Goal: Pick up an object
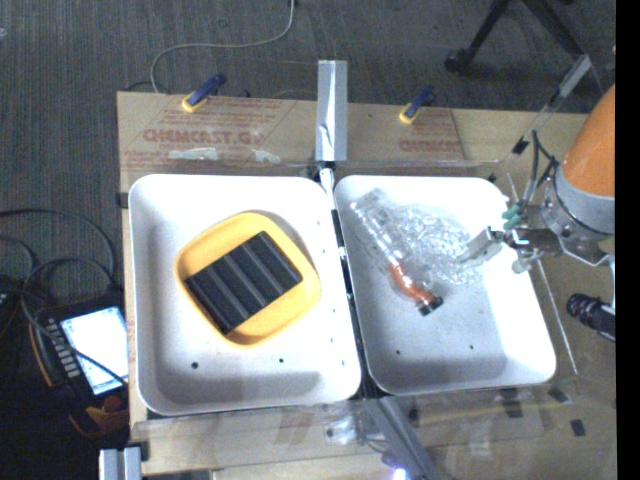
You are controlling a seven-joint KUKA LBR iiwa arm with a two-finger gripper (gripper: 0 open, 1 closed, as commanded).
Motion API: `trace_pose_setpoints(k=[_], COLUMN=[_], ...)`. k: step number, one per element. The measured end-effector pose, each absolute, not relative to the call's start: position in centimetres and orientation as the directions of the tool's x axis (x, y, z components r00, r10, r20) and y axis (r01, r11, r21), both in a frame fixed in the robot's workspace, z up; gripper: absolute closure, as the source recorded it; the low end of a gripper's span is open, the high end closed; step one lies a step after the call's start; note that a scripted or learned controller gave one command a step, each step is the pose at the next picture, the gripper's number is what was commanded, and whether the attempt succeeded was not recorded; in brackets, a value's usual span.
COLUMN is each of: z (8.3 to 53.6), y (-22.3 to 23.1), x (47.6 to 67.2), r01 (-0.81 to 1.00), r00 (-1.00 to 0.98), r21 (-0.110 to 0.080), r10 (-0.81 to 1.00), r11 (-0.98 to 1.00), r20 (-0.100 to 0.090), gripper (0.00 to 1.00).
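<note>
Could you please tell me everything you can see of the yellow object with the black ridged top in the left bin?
The yellow object is a rounded, squarish block, apparently plastic or foam, with a black inset panel of parallel ridges on top. It lies flat, turned at an angle to the bin's sides, roughly mid-floor in the left bin. It rests on the white floor alone; nothing else touches it. The gripper is over the right bin, well apart from it.
</note>
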State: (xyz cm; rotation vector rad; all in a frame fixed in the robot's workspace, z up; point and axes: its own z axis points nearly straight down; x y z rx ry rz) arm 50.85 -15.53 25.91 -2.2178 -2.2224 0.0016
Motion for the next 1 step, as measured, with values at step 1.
trace_pose_setpoints(k=[1], z=[17.48], y=[-12.03], x=[53.48], r01=[0.999], r00=[-0.05], r21=[-0.003], r10=[0.999], r11=[0.05], r20=[0.002], gripper=[0.0])
